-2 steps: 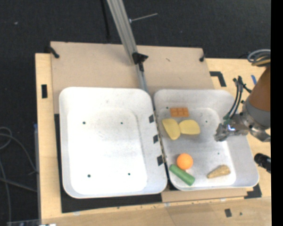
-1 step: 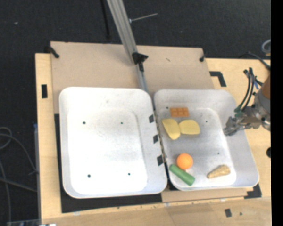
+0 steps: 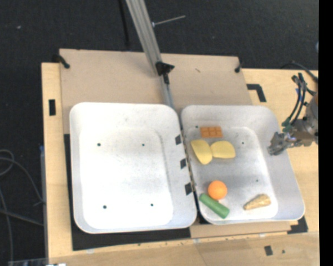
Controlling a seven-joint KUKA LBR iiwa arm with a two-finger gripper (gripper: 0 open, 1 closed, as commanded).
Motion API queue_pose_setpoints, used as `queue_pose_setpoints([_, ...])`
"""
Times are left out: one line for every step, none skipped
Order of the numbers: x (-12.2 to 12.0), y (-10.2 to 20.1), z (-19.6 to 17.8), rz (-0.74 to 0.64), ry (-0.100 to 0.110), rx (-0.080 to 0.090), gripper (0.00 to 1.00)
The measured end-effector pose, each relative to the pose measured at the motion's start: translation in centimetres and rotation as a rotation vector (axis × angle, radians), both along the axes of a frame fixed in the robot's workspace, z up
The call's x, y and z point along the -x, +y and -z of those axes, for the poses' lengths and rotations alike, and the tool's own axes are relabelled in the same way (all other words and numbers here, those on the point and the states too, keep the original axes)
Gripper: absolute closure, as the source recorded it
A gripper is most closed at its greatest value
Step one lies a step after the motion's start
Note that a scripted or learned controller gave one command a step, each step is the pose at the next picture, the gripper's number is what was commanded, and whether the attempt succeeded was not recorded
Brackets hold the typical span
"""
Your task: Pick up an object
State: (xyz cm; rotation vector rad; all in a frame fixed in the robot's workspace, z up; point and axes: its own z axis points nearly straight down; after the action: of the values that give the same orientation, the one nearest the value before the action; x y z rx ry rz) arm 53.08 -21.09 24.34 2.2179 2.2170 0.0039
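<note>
end effector [image 3: 278, 144] at the right bin's [image 3: 277, 173] edge, grip state unclear (too small).
i'd go for the small round orange ball [image 3: 217, 190] low in that bin: likely light, smooth, prone to roll, so i'd pinch across its middle.

Pale wooden bench [image 3: 53, 165] on dark speckled floor [image 3: 22, 21], loose cables [image 3: 5, 176] at left.

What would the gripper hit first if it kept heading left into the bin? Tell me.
Likely the right-hand yellow piece: it lies nearest leftward of the gripper, across bare floor of the right bin. Height is unclear, so it could pass above.
</note>
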Motion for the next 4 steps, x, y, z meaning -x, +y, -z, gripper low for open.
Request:
queue_pose_setpoints([0.6, 4.7, 0.8, -0.006, 0.004, -0.002, 1.00])
queue_pose_setpoints([-0.1, 10.1, 0.0, -0.009, 0.002, -0.004, 1.00])
queue_pose_setpoints([-0.5, 15.2, 0.5, -0.008, 0.005, -0.004, 1.00])
queue_pose_setpoints([0.2, 21.1, -0.4, -0.009, 0.006, -0.006, 1.00])
